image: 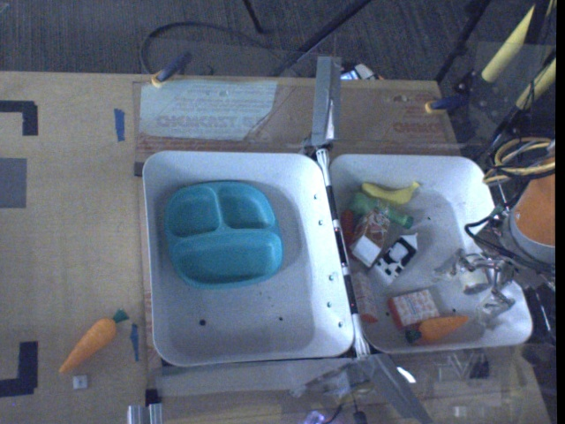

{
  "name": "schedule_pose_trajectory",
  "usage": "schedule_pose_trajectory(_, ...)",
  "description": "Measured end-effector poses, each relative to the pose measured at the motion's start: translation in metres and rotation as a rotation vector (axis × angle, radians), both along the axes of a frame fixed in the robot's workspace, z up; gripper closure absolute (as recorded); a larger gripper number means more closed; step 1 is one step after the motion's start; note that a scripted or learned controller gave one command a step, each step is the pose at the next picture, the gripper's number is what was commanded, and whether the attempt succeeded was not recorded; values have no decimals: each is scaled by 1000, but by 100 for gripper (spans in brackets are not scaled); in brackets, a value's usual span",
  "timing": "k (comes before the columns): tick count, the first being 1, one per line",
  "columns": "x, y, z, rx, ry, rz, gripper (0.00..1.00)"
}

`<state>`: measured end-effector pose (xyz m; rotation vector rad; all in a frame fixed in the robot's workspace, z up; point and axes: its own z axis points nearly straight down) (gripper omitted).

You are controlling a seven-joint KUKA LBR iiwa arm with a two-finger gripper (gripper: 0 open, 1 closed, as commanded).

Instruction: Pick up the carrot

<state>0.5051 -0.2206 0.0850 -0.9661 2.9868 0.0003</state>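
An orange carrot (441, 327) with a green end lies near the front edge of the right bin (459, 170), just beside a small pink box (412, 306). A second carrot (88, 344) lies on the bench outside the bins, at the front left. My gripper (481, 283) hangs over the right bin's right side, up and to the right of the bin's carrot and apart from it. Its fingers (463, 263) stand open with nothing between them. The orange-banded wrist (537, 215) rises at the right edge.
The right bin also holds a banana (391, 191), a green item (362, 207), a red packet (378, 227) and a white-and-black box (388, 256). A blue divided plate (223, 233) lies in the left bin (238, 325). Cables hang by the arm.
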Motion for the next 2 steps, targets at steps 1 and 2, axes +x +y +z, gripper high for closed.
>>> schedule_pose_trajectory(1, 4, 2, 10, 1, -6, 2, 100)
schedule_pose_trajectory(2, 22, 81, 143, 2, 0, -247, 100)
